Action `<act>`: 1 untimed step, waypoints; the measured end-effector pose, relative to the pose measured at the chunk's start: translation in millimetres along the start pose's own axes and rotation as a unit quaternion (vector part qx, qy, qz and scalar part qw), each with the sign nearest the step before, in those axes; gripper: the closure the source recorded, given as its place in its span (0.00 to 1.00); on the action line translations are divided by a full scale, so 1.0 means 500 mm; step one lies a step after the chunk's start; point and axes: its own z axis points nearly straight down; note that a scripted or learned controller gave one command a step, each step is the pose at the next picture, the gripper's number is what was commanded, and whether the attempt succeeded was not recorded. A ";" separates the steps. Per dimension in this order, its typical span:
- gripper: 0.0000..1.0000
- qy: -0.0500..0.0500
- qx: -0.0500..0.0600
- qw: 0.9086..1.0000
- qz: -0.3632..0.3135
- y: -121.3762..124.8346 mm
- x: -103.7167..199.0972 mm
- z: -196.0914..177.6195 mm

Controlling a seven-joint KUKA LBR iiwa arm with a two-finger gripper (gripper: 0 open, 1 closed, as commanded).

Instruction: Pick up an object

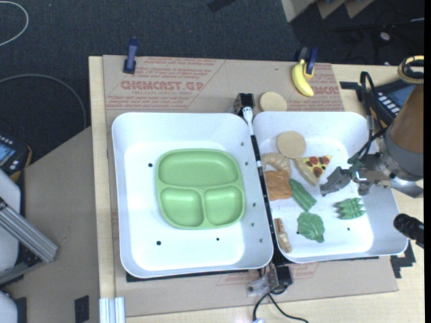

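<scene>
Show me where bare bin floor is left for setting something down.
Free: the left bin floor all round the green divided plate, and the right bin's far strip beyond the round cracker. Crowded: the right bin's left half, pizza slice to green leaf, with the gripper alongside.

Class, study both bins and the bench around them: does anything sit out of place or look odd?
Two items lie outside the bins. A toy banana and a tan disc rest on the bench board behind the right bin, while the other toy foods lie inside it. The green divided plate sits squarely in the left bin.
</scene>
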 end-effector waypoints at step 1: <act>0.00 -0.001 -0.005 1.000 -0.003 0.267 0.021 0.164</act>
